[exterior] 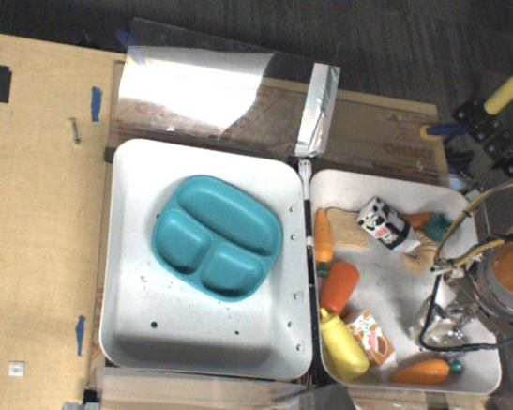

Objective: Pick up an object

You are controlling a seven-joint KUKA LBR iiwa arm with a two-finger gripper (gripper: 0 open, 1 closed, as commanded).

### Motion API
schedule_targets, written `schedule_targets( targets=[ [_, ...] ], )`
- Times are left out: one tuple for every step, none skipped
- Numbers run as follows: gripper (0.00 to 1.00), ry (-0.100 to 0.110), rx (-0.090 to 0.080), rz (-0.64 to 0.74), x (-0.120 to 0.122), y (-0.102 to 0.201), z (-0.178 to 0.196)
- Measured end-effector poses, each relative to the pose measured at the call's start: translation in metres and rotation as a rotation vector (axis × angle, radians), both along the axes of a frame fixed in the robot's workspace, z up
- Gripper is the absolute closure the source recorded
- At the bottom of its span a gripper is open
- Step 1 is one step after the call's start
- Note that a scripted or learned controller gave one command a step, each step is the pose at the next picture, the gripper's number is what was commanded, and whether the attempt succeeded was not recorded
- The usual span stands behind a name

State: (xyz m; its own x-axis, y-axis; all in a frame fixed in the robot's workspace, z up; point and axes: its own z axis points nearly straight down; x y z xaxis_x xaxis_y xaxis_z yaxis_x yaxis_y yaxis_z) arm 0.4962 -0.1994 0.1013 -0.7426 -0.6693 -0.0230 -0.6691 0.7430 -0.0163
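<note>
Gripper [445, 323] low over right bin [488, 379], near its right wall, cables looped around; finger spread hard to read, impossible to tell whether anything gripped; orange carrot [421, 370] just below it on the bin floor. Further left: yellow squash-like toy [343, 346], small printed carton [371, 337], red pepper [339, 287], another carrot [324, 235] along the left wall, black-and-white cow-patterned box [383, 224] toward the back. Left bin [126, 257] bearing teal divided plate [218, 236]; wooden bench [18, 213] beneath; dark floor [266, 2] beyond.
</note>
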Motion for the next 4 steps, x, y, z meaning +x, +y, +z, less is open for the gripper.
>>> schedule_targets(
  targets=[
    [1.00,0.012,-0.010,0.205,0.080,-0.014,0.166],
    [1.00,0.024,-0.003,0.183,0.073,0.051,0.151],
    [1.00,0.017,0.000,0.185,0.120,0.153,0.166],
    [1.00,0.026,-0.006,0.411,0.070,0.094,0.071]
  ],
)
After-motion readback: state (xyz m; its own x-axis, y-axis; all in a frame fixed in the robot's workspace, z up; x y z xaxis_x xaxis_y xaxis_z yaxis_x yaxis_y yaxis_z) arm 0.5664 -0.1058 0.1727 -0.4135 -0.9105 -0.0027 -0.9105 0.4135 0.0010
